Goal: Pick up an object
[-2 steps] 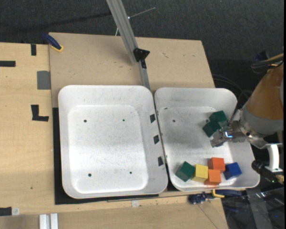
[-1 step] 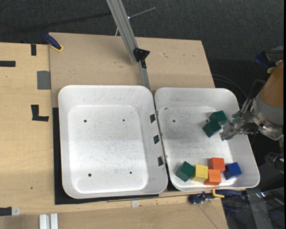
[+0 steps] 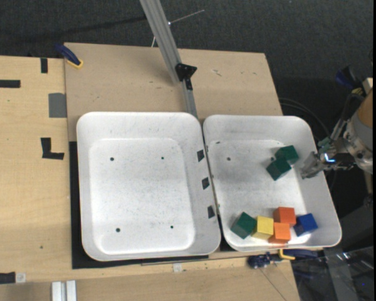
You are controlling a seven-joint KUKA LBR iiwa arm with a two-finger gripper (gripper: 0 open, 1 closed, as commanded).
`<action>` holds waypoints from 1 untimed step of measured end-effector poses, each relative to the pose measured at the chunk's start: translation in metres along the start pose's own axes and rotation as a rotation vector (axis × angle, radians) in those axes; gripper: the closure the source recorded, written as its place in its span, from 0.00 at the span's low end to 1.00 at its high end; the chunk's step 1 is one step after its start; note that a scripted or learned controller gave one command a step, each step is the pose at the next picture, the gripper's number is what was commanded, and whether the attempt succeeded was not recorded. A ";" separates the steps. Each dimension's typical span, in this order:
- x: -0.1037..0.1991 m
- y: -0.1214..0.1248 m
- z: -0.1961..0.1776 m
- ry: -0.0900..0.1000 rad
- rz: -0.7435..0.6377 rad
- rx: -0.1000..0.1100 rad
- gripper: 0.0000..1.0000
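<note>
In the right bin lie two dark green blocks, one touching the other, near its right wall. A cluster sits at the bin's front: a green block, a yellow block, two orange blocks and a blue block. My gripper hovers at the right rim of this bin, just right of the dark green pair, with nothing visible between its fingers.
The left bin adjoins the right one. A slanted metal bar crosses the bench behind the bins. A blue clamp sits at the front edge below the right bin. Cables hang at the far right.
</note>
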State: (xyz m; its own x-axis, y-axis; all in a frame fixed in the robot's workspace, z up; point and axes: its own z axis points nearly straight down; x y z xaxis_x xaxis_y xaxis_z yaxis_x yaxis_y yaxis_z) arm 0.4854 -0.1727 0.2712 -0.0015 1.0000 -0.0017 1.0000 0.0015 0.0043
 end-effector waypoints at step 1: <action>0.054 0.013 0.000 0.003 -0.004 0.004 1.00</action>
State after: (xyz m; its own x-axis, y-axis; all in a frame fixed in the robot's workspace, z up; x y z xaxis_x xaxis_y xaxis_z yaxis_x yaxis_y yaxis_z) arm 0.4984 -0.1184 0.2708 -0.0059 1.0000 0.0009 1.0000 0.0059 -0.0002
